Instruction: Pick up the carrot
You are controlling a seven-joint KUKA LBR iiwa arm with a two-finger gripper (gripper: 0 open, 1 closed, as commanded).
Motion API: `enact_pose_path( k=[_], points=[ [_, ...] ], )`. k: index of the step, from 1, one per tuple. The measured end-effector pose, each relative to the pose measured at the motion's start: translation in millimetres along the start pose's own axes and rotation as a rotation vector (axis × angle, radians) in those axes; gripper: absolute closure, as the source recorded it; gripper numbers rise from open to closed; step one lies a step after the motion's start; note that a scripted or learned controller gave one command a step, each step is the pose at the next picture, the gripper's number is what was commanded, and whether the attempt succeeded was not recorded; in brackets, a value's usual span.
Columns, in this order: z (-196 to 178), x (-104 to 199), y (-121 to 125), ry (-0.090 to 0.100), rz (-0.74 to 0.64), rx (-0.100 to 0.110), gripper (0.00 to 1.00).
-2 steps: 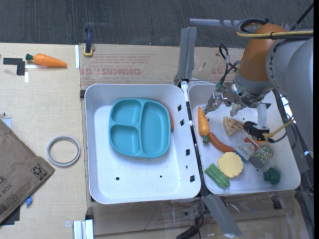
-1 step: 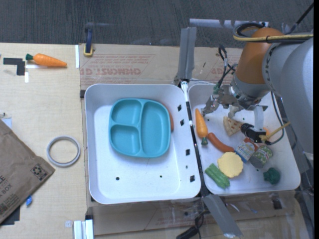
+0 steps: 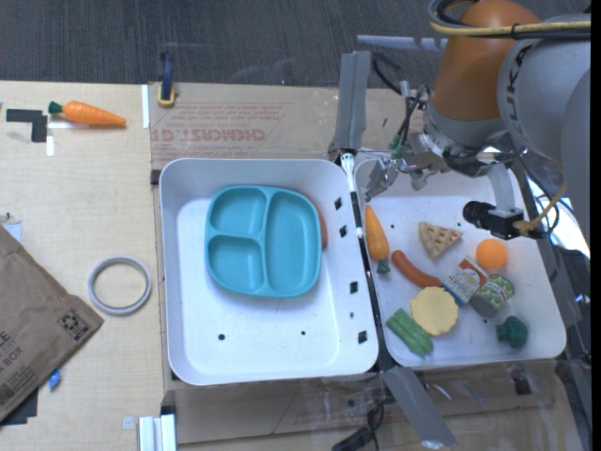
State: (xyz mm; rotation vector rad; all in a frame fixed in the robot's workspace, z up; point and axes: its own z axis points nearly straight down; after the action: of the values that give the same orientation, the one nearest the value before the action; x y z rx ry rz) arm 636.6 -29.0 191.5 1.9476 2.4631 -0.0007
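An orange carrot [image 3: 376,232] with a small green top lies lengthwise against the left wall of the right bin [image 3: 543,280]. My gripper [image 3: 390,178] hangs just above and behind the carrot, at the bin's far left corner. It is open with nothing between its fingers. A second carrot [image 3: 90,115] lies outside the bins on the bench at the far left.
The right bin also holds a sausage [image 3: 415,269], a waffle wedge [image 3: 439,240], an orange [image 3: 491,254], a can [image 3: 480,287], a yellow disc [image 3: 435,310], a green vegetable [image 3: 409,332] and broccoli [image 3: 512,332]. A teal divided plate [image 3: 265,241] sits in the left bin. A tape ring [image 3: 119,283] lies on the bench.
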Motion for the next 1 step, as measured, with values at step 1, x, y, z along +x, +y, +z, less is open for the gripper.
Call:
enact_pose_path(
  k=[1],
  points=[
    [-54.9, -6.1, -2.2, 0.000, -0.109, 0.000, 0.00]
  ],
)
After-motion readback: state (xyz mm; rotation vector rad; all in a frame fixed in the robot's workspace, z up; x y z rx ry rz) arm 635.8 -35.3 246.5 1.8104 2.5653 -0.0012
